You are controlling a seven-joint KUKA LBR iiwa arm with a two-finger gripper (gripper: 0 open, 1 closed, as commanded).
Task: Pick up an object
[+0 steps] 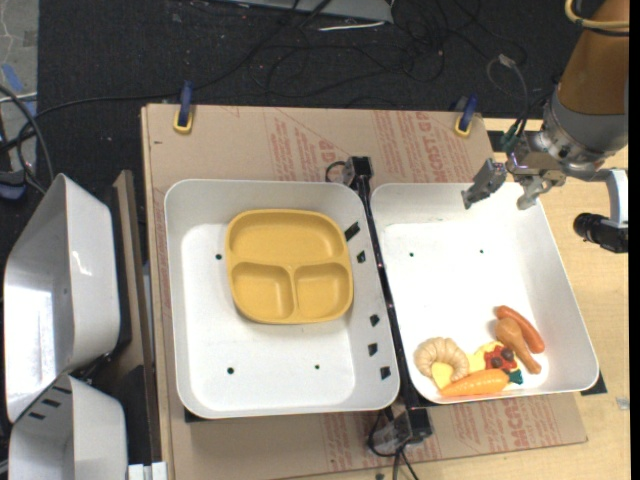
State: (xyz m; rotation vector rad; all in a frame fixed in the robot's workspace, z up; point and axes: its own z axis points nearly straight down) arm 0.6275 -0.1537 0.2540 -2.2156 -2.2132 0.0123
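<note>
Your gripper point(505, 185) hangs over the far edge of the right bin point(440, 218), jaws spread wide with nothing between them. The food you want sits well away in that bin's near corner: sausages point(520, 333), a carrot point(475, 384), a pale croissant point(440, 353), all touching. I'd go for the sausages at the pile's edge and close across their width. The left bin point(200, 228) holds a yellow tray point(290, 265).

The grey arm with its orange band point(598, 58) is cut off by the picture's top and right edges. At the right white bin's point(450, 268) near right corner, the small yellow toy piece point(494, 356) sits half hidden among orange pieces, its shape unclear.
</note>
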